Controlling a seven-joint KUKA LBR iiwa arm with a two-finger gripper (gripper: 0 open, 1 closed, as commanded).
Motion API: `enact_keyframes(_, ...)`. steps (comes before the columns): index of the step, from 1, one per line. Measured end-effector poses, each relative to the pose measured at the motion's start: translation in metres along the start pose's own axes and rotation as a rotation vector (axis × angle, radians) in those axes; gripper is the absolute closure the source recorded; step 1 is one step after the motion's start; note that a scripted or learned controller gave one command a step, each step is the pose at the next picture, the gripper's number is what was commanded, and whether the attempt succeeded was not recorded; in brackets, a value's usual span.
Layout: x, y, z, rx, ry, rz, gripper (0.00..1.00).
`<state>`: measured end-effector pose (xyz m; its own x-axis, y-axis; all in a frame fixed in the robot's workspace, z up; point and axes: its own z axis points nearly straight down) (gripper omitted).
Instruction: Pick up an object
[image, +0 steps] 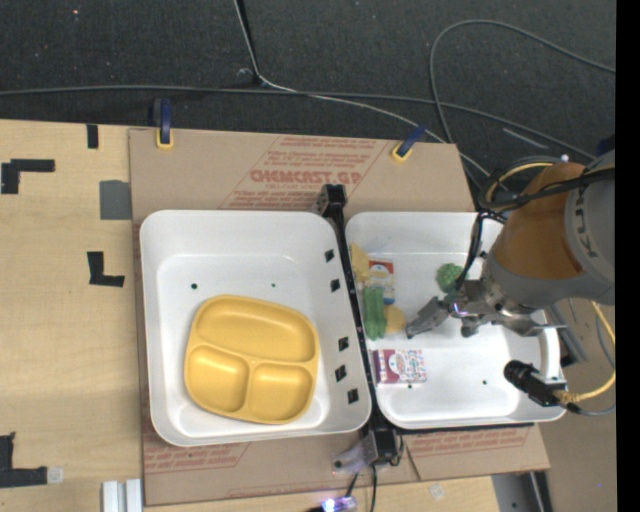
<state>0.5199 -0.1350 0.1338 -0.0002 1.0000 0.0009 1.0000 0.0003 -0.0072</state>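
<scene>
From the camera view, the gripper (418, 322) hangs low inside the right bin (455, 402), its dark tip near a small yellow item (394, 320) and a green object (373, 309) (whether its fingers are spread or pressed together I cannot tell). A small green piece (449, 273) lies beside the wrist. A pink-and-white packet (400, 366) sits nearer the front wall. The left bin (165, 240) holds a yellow divided plate (250, 358).

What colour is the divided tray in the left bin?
Yellow all over; the tray shows plainly in the camera view.
</scene>
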Motion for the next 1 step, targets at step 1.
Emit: enact_keyframes(1,0.0004,0.0002,0.0516,-0.006,-0.002,-0.001,0.00)
